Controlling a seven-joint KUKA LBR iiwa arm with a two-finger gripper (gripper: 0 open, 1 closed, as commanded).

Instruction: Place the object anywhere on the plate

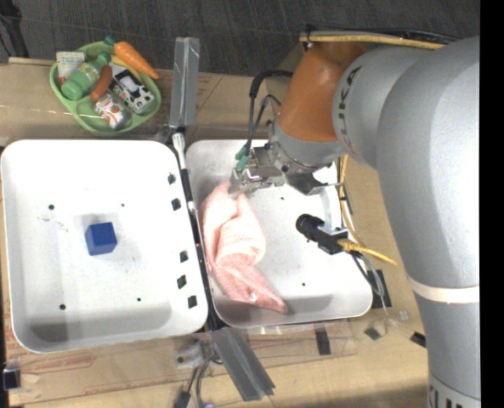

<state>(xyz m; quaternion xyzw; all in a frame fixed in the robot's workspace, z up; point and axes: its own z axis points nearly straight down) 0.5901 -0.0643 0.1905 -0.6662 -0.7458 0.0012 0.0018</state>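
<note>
Pink cloth [235, 249] is seen crumpled along the left side of the right bin [336, 296], mid-frame. Just above its upper end, the gripper [250, 175] is poised; its hold cannot be told.

Two shallow white bins are seen side by side on the bench. In the left bin [31, 228], a small blue cube [101, 237] is set left of centre, well apart from the walls. In the right bin [341, 279], a crumpled pink cloth [235, 249] is laid along the left wall, stretching from the upper middle down toward the lower edge. The grey arm [421, 143] with its orange band [315, 96] is extended in from the right of the frame, and the gripper [250, 172] is placed at the upper end of the cloth. At the upper left of the frame, a green bowl [69, 109] filled with toy food, a carrot [134, 58] among it, is seen beyond the bins.
</note>
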